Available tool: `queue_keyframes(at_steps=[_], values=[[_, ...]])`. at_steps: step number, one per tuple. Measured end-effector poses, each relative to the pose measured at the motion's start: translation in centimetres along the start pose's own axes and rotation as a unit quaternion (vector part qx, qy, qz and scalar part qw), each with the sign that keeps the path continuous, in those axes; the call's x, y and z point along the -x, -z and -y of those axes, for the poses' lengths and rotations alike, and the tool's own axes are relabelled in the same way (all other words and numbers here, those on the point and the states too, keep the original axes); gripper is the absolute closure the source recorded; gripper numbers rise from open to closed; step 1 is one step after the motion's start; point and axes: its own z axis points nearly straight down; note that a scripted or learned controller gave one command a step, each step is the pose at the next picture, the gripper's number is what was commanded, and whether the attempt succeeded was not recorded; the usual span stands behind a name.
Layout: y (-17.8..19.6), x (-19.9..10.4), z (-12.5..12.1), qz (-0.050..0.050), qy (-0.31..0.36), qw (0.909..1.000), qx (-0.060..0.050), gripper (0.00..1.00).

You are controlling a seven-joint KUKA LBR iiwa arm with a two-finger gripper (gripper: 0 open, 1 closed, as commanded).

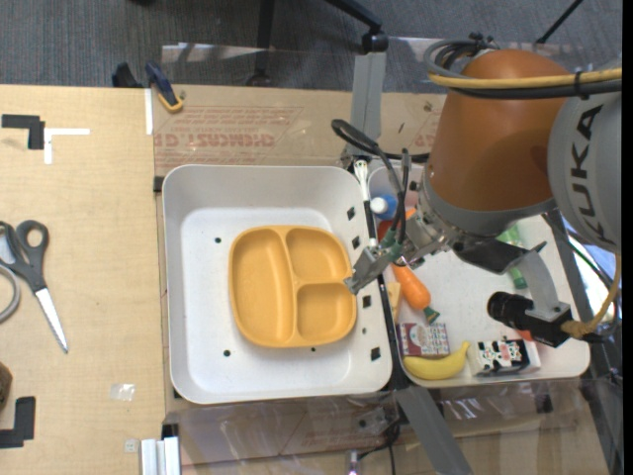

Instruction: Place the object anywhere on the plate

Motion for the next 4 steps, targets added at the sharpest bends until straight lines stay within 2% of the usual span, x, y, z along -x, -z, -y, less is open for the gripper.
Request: queue_keyframes(at_steps=[4], values=[[0.00, -0.01, 0.00, 0.000, 0.000, 1.0000, 0.000, 0.00]])
